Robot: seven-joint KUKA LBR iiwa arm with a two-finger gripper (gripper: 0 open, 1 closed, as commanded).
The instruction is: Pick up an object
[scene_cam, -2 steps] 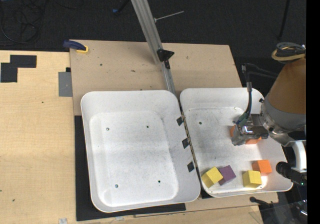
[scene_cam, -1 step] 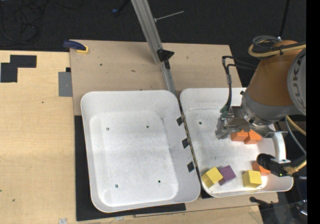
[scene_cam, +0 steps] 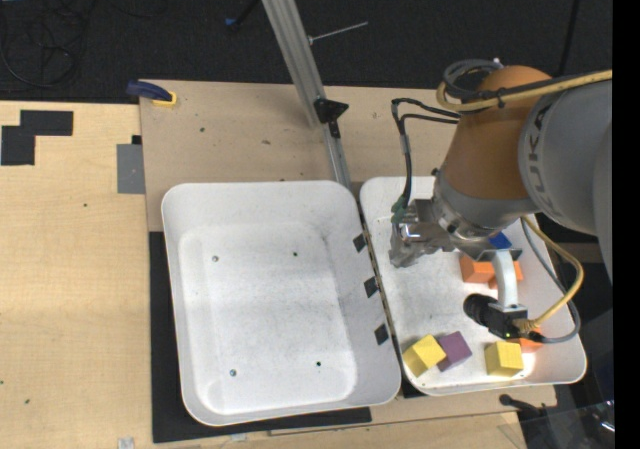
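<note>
Two shallow white bins sit side by side on the wooden bench (scene_cam: 230,137). The left bin (scene_cam: 200,212), the larger of the two, rests on a black mat (scene_cam: 158,337), and its floor shows a few small dark dots. The right bin (scene_cam: 385,199) holds the loose things for the task, all toward its near and right parts. A yellow block (scene_cam: 423,354) touches a purple block (scene_cam: 455,347) near the front rim. A second yellow block (scene_cam: 503,358) lies apart from them toward the front right corner. An orange block (scene_cam: 477,270) lies further back, and a blue block (scene_cam: 500,241) just behind it is partly covered by the arm (scene_cam: 495,152). The arm reaches in from the right, and its jaws hang low over the left part of the right bin, near the rim shared with the left bin and well apart from the yellow and purple blocks. Whether the jaws are spread or pressed together cannot be told. Three small black clips (scene_cam: 371,287) sit along the edge between the bins. A slanted metal rail (scene_cam: 293,37) runs down from the top toward that edge. A blue and yellow clamp (scene_cam: 152,92) lies at the bench's far left corner. Pale lettering on the arm's grey casing (scene_cam: 560,152) is cut off and cannot be read whole.
</note>
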